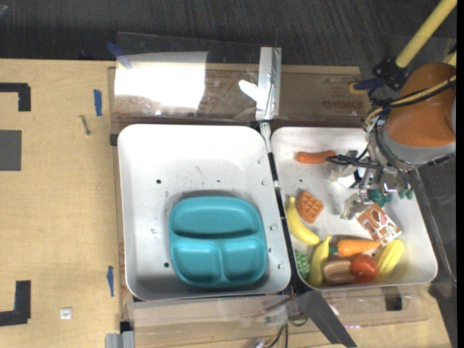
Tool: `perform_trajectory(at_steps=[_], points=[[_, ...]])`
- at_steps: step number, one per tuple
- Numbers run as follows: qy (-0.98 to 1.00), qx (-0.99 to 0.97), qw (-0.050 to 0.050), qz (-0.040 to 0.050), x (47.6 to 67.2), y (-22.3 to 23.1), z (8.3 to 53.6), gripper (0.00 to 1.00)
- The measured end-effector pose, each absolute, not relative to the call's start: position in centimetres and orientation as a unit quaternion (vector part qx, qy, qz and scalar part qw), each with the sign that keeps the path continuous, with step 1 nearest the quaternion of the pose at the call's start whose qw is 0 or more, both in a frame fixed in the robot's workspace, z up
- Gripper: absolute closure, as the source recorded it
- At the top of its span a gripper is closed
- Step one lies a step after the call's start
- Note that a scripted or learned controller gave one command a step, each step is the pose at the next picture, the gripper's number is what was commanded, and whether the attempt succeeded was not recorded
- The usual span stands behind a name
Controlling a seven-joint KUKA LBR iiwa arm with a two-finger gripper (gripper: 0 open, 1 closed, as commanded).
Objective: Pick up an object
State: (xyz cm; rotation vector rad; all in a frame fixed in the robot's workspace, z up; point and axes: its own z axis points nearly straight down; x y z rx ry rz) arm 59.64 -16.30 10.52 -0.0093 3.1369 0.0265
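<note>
The right bin (424,267) holds several toy foods. An orange-red carrot (315,157) lies at its back and a waffle (309,206) in its middle. A banana (301,227) rests along the left wall. At the front sit a second carrot (357,247), a tomato (362,268), a bun (337,270), a yellow fruit (391,256) and a green piece (303,263). A printed packet (378,223) lies right of centre. My gripper (355,203) hangs low over the middle of this bin, just left of the packet and right of the waffle. Nothing is visibly held.
The left bin (145,158) holds a teal divided tray (217,239) in its front half. A clear plastic sheet (167,82) and a metal divider post (268,78) stand behind the bins. The arm's orange band (424,114) hangs over the right bin's back right corner.
</note>
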Motion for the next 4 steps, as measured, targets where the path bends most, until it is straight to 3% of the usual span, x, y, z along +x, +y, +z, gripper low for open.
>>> perform_trajectory(at_steps=[1,2,3,4], points=[[1.0,0.019,0.005,0.0145,58.0,-16.5,9.8,0.0],[0.999,0.045,0.002,-0.0001,51.1,-20.4,9.8,0.0],[1.0,-0.017,0.012,-0.0025,48.8,-21.8,9.1,0.0],[1.0,-0.018,0.011,-0.0026,48.8,-21.7,10.1,1.0]])
